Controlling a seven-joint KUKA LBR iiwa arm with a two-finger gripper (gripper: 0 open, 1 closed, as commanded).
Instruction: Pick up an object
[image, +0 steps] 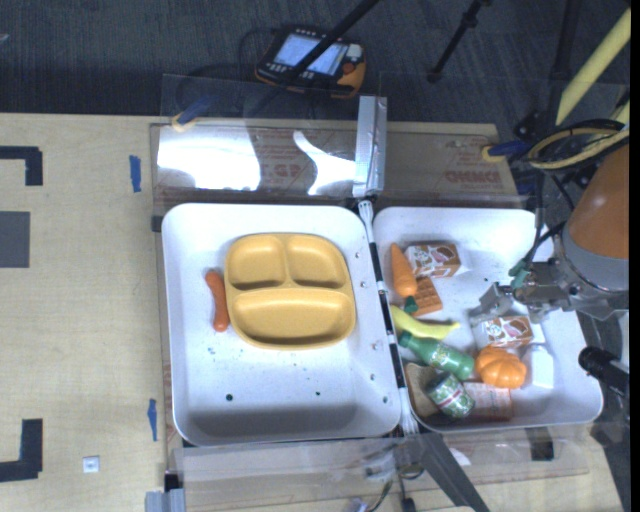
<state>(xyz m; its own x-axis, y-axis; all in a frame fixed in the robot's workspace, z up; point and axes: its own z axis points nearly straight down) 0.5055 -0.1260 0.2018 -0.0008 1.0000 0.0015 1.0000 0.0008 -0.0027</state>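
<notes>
The right bin (470, 222) holds a carrot (402, 272), a printed snack carton (436, 259), a yellow banana (425, 324), a green bottle (437, 355), a small orange pumpkin (501, 368), a can (452, 397) and a second small carton (505, 331). My gripper (497, 300) hangs over the right half of this bin, just above that second carton and the pumpkin. Nothing can be seen held in it. In the left bin (190, 400) lie a yellow divided plate (290, 290) and an orange sausage (218, 300) beside its left edge.
The grey arm with its orange band (605, 205) crosses the right bin's right rim. A clear panel and a metal post (370, 145) stand behind the bins. Yellow cables (570, 145) lie at the back right, and a handheld device (305, 60) at the top.
</notes>
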